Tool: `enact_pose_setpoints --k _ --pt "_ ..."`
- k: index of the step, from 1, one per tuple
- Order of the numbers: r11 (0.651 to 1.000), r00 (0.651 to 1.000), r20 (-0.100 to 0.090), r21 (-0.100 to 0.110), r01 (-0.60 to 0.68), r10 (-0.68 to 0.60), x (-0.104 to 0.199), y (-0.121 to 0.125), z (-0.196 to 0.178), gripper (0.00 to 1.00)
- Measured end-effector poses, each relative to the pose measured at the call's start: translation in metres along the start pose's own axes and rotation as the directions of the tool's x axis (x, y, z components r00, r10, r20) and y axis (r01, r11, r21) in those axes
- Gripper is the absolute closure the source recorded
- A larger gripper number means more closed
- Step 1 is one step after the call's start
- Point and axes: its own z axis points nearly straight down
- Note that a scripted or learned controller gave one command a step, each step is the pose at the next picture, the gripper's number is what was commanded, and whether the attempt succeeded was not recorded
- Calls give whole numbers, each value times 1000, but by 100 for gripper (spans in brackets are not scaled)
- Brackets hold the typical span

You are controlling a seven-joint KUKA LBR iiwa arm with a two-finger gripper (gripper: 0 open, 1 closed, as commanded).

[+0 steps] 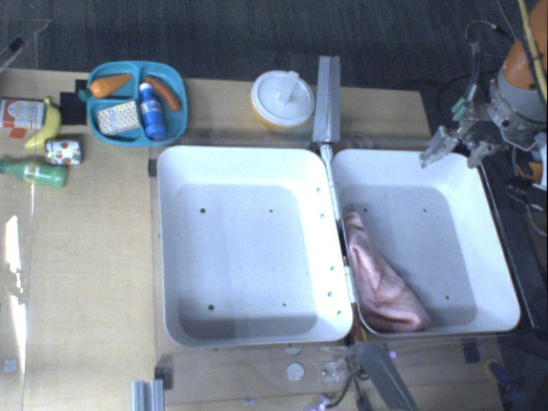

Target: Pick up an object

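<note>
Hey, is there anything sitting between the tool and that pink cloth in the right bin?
Nothing visible does. The tool hangs over the right bin's upper right corner, and the pink cloth lies along that bin's left wall toward the lower corner. Between them is bare bin floor.
</note>
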Motion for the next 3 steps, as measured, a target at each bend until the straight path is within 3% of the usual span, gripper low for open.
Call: enact_pose_setpoints --k 1,2,3 --pt "975 975 0 1 220 -220 -40 -44 78 0" --pt "988 988 0 0 152 -152 -35 -96 81 0" --pt "912 912 0 0 411 -411 -55 -110 86 0"
